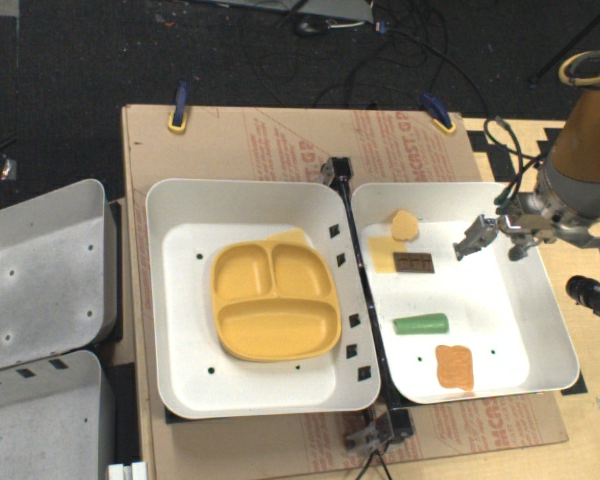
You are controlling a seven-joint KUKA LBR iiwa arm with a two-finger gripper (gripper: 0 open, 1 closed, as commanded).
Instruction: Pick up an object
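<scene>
Presently, nothing is seen lifted; the two-finger gripper [492,236] is held spread and seemingly empty above the right white bin [540,298]; the green cylindrical block [421,323] is left on its floor; grasping remains undone.

Red printing ran across the cardboard sheet [280,133] under the two bins. On the far strip, left of centre, a slanted line of red capitals stood upside down and could not be made out with certainty. Farther right on the same strip, another upside-down red word seemed to read "PROTECT", though the letters were faint. On the near right corner of the cardboard, a short run of red letters showed beside the right bin [540,298], too small to read. No other text, number or label could be read.
</scene>
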